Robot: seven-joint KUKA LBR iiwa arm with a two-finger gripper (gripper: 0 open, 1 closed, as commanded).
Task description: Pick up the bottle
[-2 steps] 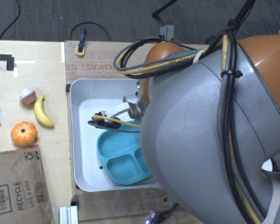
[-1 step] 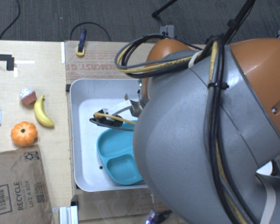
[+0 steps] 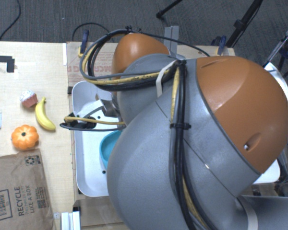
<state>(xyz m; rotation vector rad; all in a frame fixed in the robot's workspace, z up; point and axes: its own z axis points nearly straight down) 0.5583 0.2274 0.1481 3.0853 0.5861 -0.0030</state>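
The grey arm with its orange band covers most of the camera view and reaches down over the left white bin. A light blue object peeks out in the bin beside the arm; I cannot tell what it is. A black part with a yellow cable sticks out over the bin's left rim.
On the wooden bench left of the bin lie a yellow banana, a small orange pumpkin and a cupcake-like toy. A brown paper bag lies at the front left. Cables loop over the arm.
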